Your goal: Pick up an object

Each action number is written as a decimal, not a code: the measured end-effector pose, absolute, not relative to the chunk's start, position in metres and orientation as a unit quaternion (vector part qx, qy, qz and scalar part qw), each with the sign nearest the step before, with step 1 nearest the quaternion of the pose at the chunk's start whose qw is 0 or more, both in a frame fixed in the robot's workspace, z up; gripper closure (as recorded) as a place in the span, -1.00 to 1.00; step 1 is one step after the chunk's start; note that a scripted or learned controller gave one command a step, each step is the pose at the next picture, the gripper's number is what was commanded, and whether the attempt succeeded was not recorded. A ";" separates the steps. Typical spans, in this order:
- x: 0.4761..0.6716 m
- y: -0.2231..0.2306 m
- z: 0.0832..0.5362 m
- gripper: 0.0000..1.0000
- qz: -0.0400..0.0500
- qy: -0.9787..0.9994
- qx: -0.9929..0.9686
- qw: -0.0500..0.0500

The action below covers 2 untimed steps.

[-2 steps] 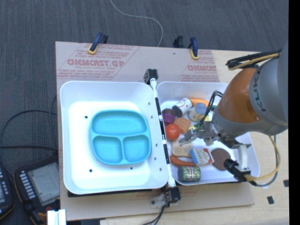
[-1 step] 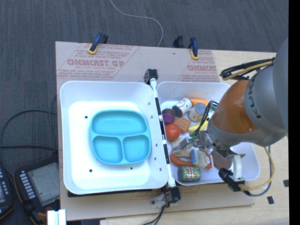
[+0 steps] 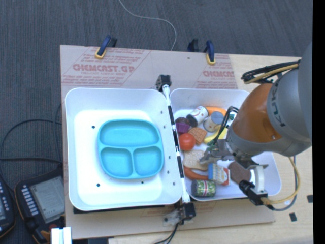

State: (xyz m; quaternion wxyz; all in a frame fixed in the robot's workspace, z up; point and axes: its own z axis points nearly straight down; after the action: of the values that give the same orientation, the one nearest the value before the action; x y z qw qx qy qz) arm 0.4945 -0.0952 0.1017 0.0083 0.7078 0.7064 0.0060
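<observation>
The right bin (image 3: 223, 92) holds a heap of toy foods: a red tomato (image 3: 186, 142), a tan cracker (image 3: 198, 134), a pale bread slice (image 3: 192, 159), an orange sausage shape (image 3: 195, 174), a green can (image 3: 204, 188), a purple piece (image 3: 182, 125), a white cup (image 3: 199, 113) and a grey-blue can (image 3: 217, 119). My gripper (image 3: 212, 157) hangs low over the middle of this heap, just right of the bread slice and above a striped packet (image 3: 219, 175). The arm's orange band (image 3: 254, 123) hides the bin's right half.
The left bin (image 3: 81, 136) carries a light-blue divided tray (image 3: 131, 147) at its centre. A black bar (image 3: 172, 131) runs between the bins. Clamps (image 3: 104, 46) hold the board's far edge, and cables trail off the bench on the left.
</observation>
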 end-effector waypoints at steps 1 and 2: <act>0.495 -0.095 0.111 1.00 0.006 0.706 0.708 0.008; 0.495 -0.095 0.111 -1.00 0.006 0.706 0.708 0.008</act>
State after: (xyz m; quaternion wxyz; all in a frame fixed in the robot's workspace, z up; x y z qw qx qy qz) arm 0.4947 -0.0952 0.1111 0.0082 0.7077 0.7065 0.0058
